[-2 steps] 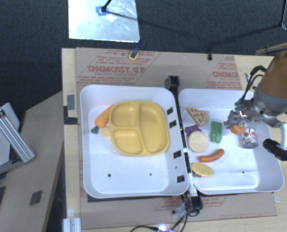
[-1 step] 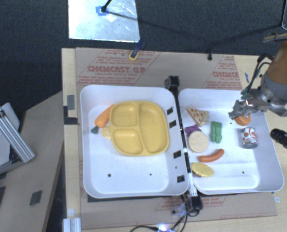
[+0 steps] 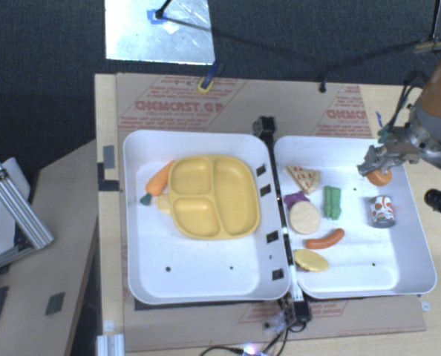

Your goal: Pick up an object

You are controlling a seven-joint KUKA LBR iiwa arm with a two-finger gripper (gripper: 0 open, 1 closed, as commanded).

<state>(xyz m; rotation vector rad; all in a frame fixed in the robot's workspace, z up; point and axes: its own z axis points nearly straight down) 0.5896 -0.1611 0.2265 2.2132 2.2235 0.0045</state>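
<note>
My gripper (image 3: 374,163) hangs over the far right part of the right bin (image 3: 410,273). An orange object (image 3: 381,176) lies right under it, partly hidden by the gripper, and I cannot tell if it is held. Close by in the same bin are a small can (image 3: 381,211), a green piece (image 3: 332,202), a pizza slice (image 3: 302,176), a round beige disc (image 3: 304,218), a red sausage (image 3: 326,238) and a yellow piece (image 3: 310,259).
The left bin (image 3: 142,273) holds a yellow divided plate (image 3: 209,196) with a carrot (image 3: 159,178) against its left side. A black divider (image 3: 276,199) runs between the bins. A purple bit (image 3: 295,197) lies near it.
</note>
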